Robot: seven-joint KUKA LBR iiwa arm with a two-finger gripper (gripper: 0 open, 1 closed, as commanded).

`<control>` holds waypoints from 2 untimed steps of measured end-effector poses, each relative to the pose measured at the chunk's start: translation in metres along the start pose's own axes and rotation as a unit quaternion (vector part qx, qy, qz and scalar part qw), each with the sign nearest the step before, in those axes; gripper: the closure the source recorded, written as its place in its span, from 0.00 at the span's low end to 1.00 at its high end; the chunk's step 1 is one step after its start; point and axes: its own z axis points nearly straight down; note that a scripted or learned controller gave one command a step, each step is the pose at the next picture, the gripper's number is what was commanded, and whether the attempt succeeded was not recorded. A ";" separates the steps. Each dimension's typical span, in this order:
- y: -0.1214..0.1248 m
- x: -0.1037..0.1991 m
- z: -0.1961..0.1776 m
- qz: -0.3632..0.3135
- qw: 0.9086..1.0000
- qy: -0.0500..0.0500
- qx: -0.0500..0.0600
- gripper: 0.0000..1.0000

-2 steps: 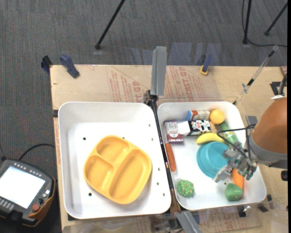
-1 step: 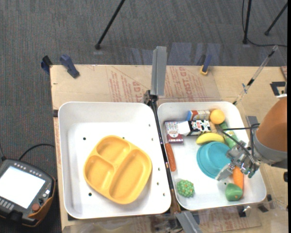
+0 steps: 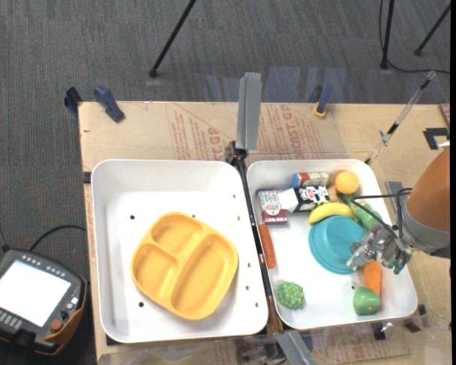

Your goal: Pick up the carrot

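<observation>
Orange and tapered, the small plastic toy carrot (image 3: pixel 373 277) lies in the right white bin (image 3: pixel 330 319), toward that bin's four o'clock corner, with its narrow tip pointing down at the green pear-shaped toy (image 3: pixel 366 301) just below it. At the carrot's ten o'clock sits the round teal bowl (image 3: pixel 334 244), its rim just beside the carrot's thick end. The robot's hand (image 3: pixel 378 251) hangs over that thick end, at the bowl's three o'clock edge; the metal parts blur together, so I cannot tell how the hand is set, and nothing clearly sits in it.

Elsewhere in the bin are a yellow banana (image 3: pixel 330 212), an orange ball (image 3: pixel 346 182), small printed cartons (image 3: pixel 310 179), a knobbly green ball (image 3: pixel 291 294) at six o'clock and a long orange-red stick (image 3: pixel 267 245) by the left wall. The left white bin (image 3: pixel 110 204) holds a yellow divided plate (image 3: pixel 185 265).

The carrot looks light, stiff and smooth, so it is likely to slip or roll if pinched off-centre. The thick upper half, gripped across its width, seems the safest hold; the taper would squeeze out of a grip nearer the tip, and bowl and pear crowd both ends.
</observation>
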 end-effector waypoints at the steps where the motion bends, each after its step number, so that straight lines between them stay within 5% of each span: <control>1: 0.050 0.050 -0.074 0.118 0.993 0.024 0.017 1.00; 2: -0.006 0.000 -0.156 0.080 0.996 0.022 0.016 1.00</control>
